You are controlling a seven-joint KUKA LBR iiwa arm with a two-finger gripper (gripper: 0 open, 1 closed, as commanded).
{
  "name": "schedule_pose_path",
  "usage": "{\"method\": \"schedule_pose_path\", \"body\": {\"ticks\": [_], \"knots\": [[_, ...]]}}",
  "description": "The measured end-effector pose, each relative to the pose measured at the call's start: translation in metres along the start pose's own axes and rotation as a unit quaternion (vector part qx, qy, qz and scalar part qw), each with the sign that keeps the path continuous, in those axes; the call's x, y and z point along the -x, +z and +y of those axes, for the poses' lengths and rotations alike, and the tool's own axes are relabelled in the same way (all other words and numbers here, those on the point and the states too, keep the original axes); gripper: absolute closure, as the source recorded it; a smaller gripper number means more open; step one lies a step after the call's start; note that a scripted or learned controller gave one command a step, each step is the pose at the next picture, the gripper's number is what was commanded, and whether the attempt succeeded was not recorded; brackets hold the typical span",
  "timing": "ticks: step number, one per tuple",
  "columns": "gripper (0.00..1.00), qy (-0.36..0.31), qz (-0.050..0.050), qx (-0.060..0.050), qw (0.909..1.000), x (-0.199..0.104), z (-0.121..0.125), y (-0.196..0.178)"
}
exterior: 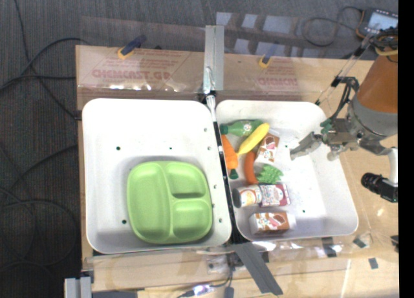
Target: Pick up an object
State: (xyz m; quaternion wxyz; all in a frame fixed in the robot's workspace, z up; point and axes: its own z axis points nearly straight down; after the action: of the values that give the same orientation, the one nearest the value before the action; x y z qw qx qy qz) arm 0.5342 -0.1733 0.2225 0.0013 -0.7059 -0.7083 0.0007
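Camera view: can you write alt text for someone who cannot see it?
A grey arm's pincer hovers over the right bin, beside a banana, carrot, green bottle and small cartons. The left bin holds a green divided tray.

Right bin (336, 209): items crowd its left half, from the banana (253, 138) at the top down to the lowest carton (270, 222). The right half of its floor lies bare. Left bin (103, 128): the green tray (170, 202) occupies the lower centre; the upper area is open.
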Motion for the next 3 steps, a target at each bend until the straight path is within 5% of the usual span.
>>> {"method": "schedule_pose_path", "body": {"ticks": [1, 2, 3], "knots": [[0.00, -0.057, 0.000, -0.001, 0.9984, -0.077, 0.041, 0.089], [0.00, -0.154, -0.004, 0.001, 0.9881, -0.059, 0.079, 0.128], [1.00, -0.152, -0.005, -0.002, 0.9884, -0.057, 0.078, 0.121]]}}
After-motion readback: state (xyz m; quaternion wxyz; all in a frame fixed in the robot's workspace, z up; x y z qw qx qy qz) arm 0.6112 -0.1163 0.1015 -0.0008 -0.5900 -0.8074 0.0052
